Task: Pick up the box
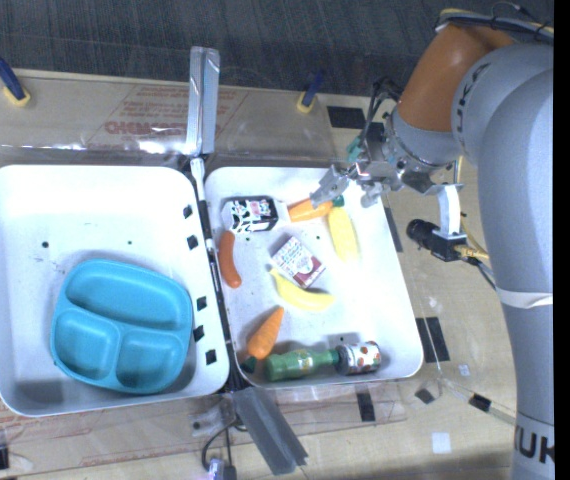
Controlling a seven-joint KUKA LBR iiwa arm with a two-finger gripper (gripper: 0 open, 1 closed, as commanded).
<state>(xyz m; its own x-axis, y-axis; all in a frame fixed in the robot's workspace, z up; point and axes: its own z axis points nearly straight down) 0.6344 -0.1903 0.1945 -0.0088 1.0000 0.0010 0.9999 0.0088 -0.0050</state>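
Observation:
A small red and white box (298,260) lies tilted in the middle of the right bin (405,318). A second small carton, black and white (250,213), lies near that bin's back left corner. My gripper (350,183) hangs over the bin's back right corner, just above an orange carrot piece (310,208) and a yellow corn-like item (342,233). Its fingers (329,182) are spread open with nothing between them. The red and white box sits about one hand's width in front of and to the left of the gripper.
The right bin also holds a banana (303,294), a reddish sausage (229,258), a carrot (264,332), a green bottle (300,364) and a small can (363,356). A blue divided plate (120,323) lies in the left bin (25,198).

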